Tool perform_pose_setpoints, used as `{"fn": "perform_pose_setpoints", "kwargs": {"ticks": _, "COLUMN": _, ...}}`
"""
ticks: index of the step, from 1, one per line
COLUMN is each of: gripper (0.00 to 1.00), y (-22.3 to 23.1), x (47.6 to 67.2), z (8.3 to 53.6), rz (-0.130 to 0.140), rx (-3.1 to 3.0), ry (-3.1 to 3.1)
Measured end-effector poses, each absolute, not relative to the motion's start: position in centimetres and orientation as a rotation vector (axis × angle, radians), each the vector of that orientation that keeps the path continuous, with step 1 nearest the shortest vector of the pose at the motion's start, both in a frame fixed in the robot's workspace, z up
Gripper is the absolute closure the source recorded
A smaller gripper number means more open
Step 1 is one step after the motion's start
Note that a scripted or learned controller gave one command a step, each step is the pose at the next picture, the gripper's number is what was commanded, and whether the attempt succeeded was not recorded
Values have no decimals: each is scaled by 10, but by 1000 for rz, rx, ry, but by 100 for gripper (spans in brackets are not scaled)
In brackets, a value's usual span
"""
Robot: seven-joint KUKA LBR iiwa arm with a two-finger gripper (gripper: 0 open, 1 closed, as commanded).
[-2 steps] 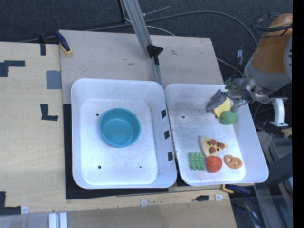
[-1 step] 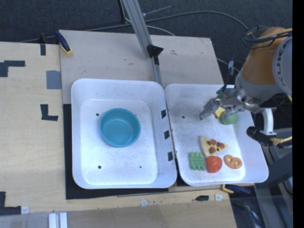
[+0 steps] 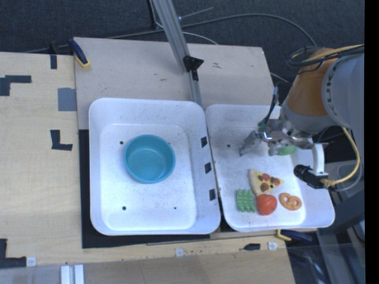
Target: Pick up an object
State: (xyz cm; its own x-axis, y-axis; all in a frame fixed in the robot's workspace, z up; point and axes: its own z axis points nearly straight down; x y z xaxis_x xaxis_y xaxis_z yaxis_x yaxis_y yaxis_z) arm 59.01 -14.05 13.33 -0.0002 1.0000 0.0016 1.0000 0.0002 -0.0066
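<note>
The two-finger gripper (image 3: 259, 142) hangs in the upper part of the right-hand white bin (image 3: 228, 123), fingers spread apart, nothing between them. Candidates cluster lower right: toy pizza slice (image 3: 264, 181), red tomato (image 3: 267, 204), green ridged piece (image 3: 246, 200), brown pretzel (image 3: 290, 202). Presumably poised between tries.

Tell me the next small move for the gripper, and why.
Probably shift the gripper toward the near end of the right white bin and lower it over the yellow pizza-slice toy. The gripper hangs above bare bin floor, while the toys, including the green ridged piece, red tomato and brown pretzel, lie clustered nearer the camera.
</note>
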Motion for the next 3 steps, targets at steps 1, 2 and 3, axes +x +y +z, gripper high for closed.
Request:
{"fn": "perform_pose_setpoints", "kwargs": {"ticks": 1, "gripper": 0, "y": -141, "x": 590, "z": 88, "rz": 1, "rx": -2221, "ry": -2221}}
{"fn": "perform_pose_setpoints", "kwargs": {"ticks": 2, "gripper": 100, "y": -142, "x": 591, "z": 99, "rz": 0, "rx": -2223, "ry": -2221}}
{"fn": "perform_pose_setpoints", "kwargs": {"ticks": 3, "gripper": 100, "y": -140, "x": 584, "z": 156, "rz": -3, "rx": -2223, "ry": -2223}}
